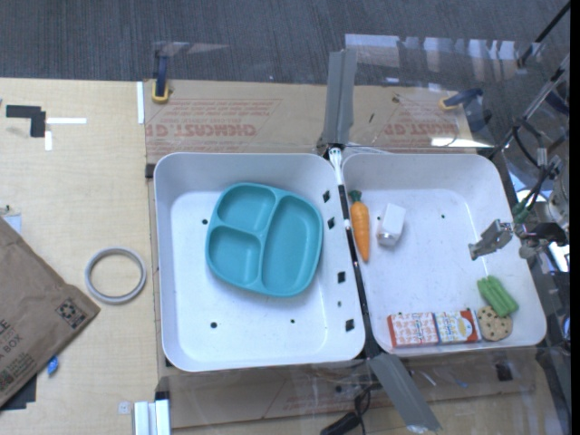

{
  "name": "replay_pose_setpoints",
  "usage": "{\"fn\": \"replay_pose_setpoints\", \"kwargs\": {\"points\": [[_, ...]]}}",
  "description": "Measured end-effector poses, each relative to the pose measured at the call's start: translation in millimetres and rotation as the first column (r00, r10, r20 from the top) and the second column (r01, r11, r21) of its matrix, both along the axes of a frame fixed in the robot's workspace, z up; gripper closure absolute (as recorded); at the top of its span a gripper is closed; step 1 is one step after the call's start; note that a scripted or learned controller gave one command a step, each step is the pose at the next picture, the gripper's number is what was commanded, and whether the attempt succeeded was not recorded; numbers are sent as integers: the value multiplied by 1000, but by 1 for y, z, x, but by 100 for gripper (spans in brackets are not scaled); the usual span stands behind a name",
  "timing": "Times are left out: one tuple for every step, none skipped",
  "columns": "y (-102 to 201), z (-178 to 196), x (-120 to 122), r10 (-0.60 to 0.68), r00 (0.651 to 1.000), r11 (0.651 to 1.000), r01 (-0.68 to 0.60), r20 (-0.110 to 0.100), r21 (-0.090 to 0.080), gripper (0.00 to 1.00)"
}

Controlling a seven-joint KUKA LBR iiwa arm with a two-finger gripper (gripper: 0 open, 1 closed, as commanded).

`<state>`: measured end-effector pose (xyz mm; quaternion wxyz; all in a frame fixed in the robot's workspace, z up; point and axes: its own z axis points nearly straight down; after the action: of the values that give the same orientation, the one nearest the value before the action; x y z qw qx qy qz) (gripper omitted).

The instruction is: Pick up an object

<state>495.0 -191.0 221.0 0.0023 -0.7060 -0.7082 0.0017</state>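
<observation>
Camera view: the gripper (494, 238) hangs over the right bin (426, 288), toward its 3 o'clock edge, with nothing between its fingers. Whether the jaws are open or closed I cannot tell; they are too small and blurred against the white floor.

The nearest thing is the green piece (497, 295), just at 6 o'clock from the gripper, so I take it as the likely target. It lies flat near the bin's 4 o'clock corner, its long axis running from about 11 o'clock to 5 o'clock, the lower end close beside the cookie (494, 324). At 9 o'clock from the cookie sit the small cartons (433, 328), in a row along the 6 o'clock wall.

To do this step well, I judge the gripper should move toward 6 o'clock until it is centred over the green piece, turn so the fingers close across the short width, not along the length, and come down straight. The cookie and the bin wall leave little room at the lower end, so gripping nearer the upper half looks safer.

Farther off, a carrot (361, 229) lies by the 9 o'clock wall, tip toward 6 o'clock, with a white block (391, 224) just at its 3 o'clock. The left bin (181, 270) holds a teal plate (265, 239).
</observation>
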Motion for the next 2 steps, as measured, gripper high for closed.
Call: {"fn": "replay_pose_setpoints", "kwargs": {"points": [[-24, -116, 11, -1, 1000, 1000, 1, 3, 3, 0], [-25, -131, -15, 44, 999, 999, -44, 3, 9, 0]]}}
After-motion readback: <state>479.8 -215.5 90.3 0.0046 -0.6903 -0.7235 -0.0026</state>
